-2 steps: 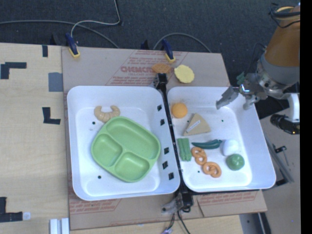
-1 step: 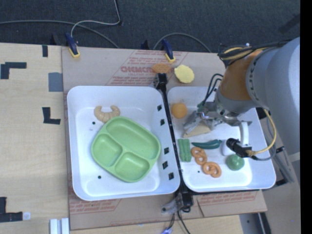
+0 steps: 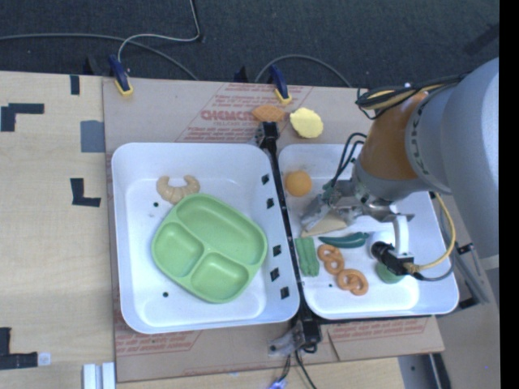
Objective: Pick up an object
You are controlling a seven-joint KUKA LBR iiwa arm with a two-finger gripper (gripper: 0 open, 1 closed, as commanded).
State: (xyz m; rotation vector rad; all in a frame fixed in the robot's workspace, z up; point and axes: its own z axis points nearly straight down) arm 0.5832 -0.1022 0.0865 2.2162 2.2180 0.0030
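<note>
At centre right, the tool (image 3: 318, 215), its closure not discernible, is poised over a light, stiff beige wedge (image 3: 326, 226), best gripped across its narrow sides.

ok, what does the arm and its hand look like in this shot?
The arm is a thick, rounded grey casing with an orange band above the wrist. Black and yellow cables run along it near the band, and a yellow one loops by the wrist. The hand is small, dark metal with pale fingers.

Dark carpet (image 3: 340, 14) beyond wooden bench (image 3: 49, 241)
</note>
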